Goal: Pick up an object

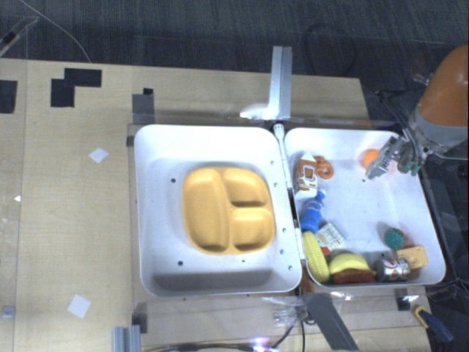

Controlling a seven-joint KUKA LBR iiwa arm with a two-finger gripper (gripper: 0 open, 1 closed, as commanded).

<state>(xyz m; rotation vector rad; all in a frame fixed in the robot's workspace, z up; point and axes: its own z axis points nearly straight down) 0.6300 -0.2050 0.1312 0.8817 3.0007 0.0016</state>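
Observation:
My gripper (392, 166) hangs over the far right corner of the right bin (432, 229), open, with nothing between its fingers. A small orange object (371, 156) lies just left of it. Further left in this bin lie an orange-and-white packet (311, 173) and a blue bottle (311, 215). Along the near wall sit a corn cob (315, 255), a yellow fruit (347, 262) on a red piece, a metal can (392, 269), a tan block (415, 256) and a teal ball (396, 237).
The left bin (157, 196) holds a yellow divided tray (226, 210) in its middle. A metal post (281, 79) rises behind the wall between the two bins. The arm's orange band (445, 94) stands over the right bin's far right edge.

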